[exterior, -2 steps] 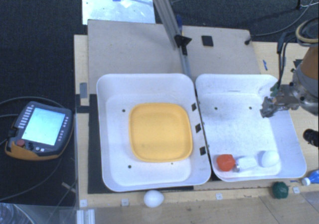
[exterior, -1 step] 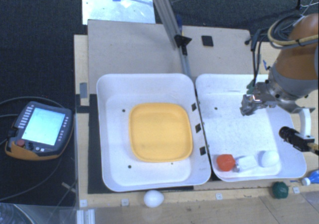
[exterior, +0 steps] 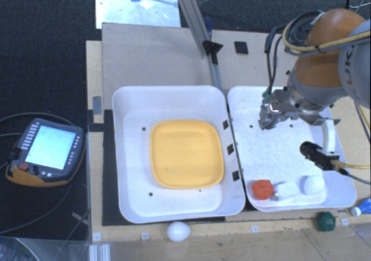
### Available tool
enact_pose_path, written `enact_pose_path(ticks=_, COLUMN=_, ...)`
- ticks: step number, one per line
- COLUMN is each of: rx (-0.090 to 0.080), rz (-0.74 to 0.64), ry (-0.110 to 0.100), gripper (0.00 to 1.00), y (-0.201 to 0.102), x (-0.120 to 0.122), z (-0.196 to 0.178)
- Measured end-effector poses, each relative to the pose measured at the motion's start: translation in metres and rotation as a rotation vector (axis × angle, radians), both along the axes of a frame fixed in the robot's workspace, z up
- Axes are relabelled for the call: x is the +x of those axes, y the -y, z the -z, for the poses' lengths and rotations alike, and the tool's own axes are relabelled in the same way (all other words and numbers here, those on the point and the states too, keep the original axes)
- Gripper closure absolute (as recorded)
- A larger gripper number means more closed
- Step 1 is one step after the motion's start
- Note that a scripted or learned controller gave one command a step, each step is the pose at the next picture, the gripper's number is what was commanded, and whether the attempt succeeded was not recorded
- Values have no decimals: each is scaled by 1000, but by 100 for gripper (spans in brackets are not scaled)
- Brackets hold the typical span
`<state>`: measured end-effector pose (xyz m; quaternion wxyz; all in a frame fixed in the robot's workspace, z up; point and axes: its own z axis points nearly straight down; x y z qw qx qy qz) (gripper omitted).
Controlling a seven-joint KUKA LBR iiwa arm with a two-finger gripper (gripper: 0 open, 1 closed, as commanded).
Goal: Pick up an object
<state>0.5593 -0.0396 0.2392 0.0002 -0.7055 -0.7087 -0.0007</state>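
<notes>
**K:** status on the pick?

**Me:** Big to small. Left bin (exterior: pixel 130 138) holds the yellow plate (exterior: pixel 187 153), dead centre. It looks too wide and flat for this gripper, so I'm skipping it. Right bin (exterior: pixel 272 155) is my work area. Gripper (exterior: pixel 270 119) sits at 11 o'clock in that bin, over bare floor. I can't tell from this angle whether it's open or closed.

**K:** targets?

**Me:** All along the bin's near wall. Orange object (exterior: pixel 262 189) at 6 o'clock and white ball (exterior: pixel 313 184) at 5 o'clock. Small white piece (exterior: pixel 284 189) lies on the orange one's 3 o'clock side, touching or just beside it, can't say which. I pick orange. It has good contrast, and the ball looks likely to roll.

**K:** approach?

**Me:** I stay high from 11 toward 6, then drop vertically. The wall is close on its 6 side and the white piece crowds its 3 side. So I bias the centre slightly toward 9 and 12. I confirm the gripper is open before descent, and I lift slowly after closing.
</notes>
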Motion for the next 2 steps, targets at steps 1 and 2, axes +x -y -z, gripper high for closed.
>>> enact_pose_path(ticks=1, rx=0, rz=0, ry=0, gripper=100, y=-47, x=-3, z=-4)
enact_pose_path(ticks=2, rx=0, rz=-1, ry=0, gripper=100, y=-96, x=-8, z=-7)
